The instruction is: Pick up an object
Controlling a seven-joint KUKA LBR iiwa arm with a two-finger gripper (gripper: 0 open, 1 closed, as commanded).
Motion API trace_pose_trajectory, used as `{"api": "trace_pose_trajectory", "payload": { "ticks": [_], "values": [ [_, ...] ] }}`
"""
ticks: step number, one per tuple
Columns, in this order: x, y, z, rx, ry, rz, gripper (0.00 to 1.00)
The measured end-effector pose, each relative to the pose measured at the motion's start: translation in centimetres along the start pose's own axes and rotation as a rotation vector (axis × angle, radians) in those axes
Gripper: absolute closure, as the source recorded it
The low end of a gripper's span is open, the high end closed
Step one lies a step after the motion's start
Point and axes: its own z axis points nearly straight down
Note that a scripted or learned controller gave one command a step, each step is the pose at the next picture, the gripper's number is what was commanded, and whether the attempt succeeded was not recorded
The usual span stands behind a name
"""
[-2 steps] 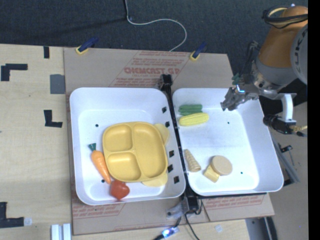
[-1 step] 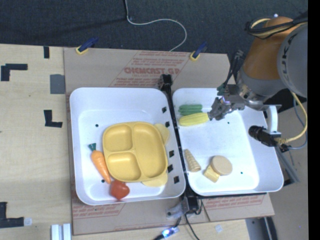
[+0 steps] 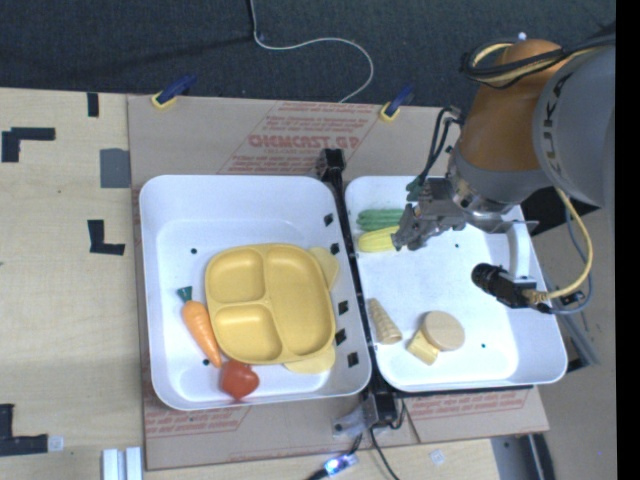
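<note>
The claw (image 3: 415,226) hangs low over the far left part of the right bin (image 3: 520,363), close to the divider (image 3: 345,258) that separates the two bins. Its dark fingers point toward the divider, and their tips sit just beside a yellow corn cob (image 3: 374,241), at the cob's right end. A green pod-shaped vegetable (image 3: 378,218) lies just behind the corn, farther from the camera, and also reaches the claw's left side. The fingers look narrowly set, but from this slant I cannot tell how far apart they are, nor whether they touch the corn or merely hover by it; nothing is clearly seen between them.

Nearer the camera in the same bin, an ice-cream cone (image 3: 383,321) lies right of the divider, tilted. To its right sit a small yellow block (image 3: 422,349) and a tan round disc (image 3: 443,329), touching each other, well apart from the claw.

Left of the divider, the left bin (image 3: 165,203) holds a yellow sectioned plate (image 3: 270,301) in its middle. An orange carrot (image 3: 202,330) lies against the plate's left edge, and a red tomato-like piece (image 3: 238,379) rests at the plate's near left corner. Both bins stand on brown cardboard (image 3: 230,133) on the tabletop (image 3: 60,298).
</note>
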Motion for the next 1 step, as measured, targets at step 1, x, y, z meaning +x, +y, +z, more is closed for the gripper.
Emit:
{"api": "trace_pose_trajectory", "payload": {
  "ticks": [1],
  "values": [
    [4.36,-2.24,-0.68,0.001,0.000,0.000,1.00]
  ]
}}
